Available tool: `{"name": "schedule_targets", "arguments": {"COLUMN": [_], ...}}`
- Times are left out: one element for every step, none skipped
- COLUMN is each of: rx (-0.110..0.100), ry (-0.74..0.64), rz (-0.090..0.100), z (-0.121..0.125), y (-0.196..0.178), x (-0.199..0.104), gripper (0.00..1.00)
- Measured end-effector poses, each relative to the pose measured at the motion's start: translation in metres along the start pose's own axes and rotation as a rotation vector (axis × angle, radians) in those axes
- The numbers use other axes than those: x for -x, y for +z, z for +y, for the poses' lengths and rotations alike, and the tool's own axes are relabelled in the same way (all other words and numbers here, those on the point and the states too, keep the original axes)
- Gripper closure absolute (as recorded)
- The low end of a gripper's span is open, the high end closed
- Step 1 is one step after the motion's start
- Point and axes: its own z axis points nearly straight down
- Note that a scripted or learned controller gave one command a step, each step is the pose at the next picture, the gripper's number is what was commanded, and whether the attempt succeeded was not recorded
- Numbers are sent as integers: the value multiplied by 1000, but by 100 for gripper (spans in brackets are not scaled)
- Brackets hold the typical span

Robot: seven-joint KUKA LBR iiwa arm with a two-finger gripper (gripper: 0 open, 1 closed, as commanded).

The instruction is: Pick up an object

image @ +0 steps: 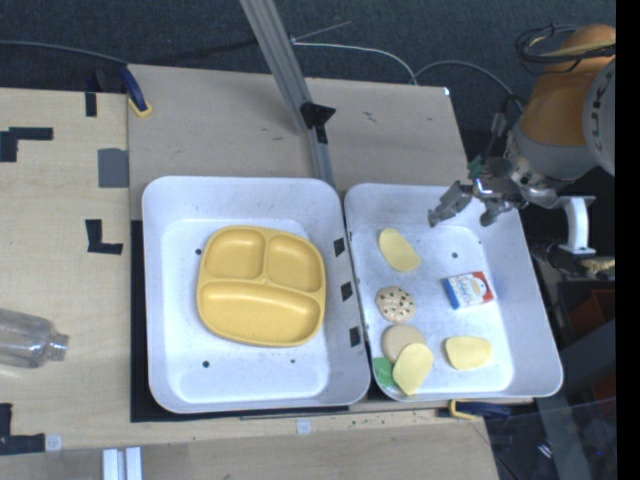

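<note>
Yellow-green piece [412, 366], right bin's [527, 288] front.

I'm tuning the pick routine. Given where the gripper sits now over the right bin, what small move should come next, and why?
Probably a short move toward the pale yellow oval piece, then down. The gripper hangs near the far edge of the right white bin with open fingers and nothing between them; that piece is the nearest object and lies apart from the speckled round cookie.
</note>
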Motion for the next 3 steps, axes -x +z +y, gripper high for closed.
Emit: {"name": "schedule_targets", "arguments": {"rx": [0,-6,-2], "ry": [-3,-5,-7], "rz": [1,2,2], "z": [0,-22,-36], "y": [-10,25,17], "x": [-1,-77,-151], "gripper": [100,100,100]}}
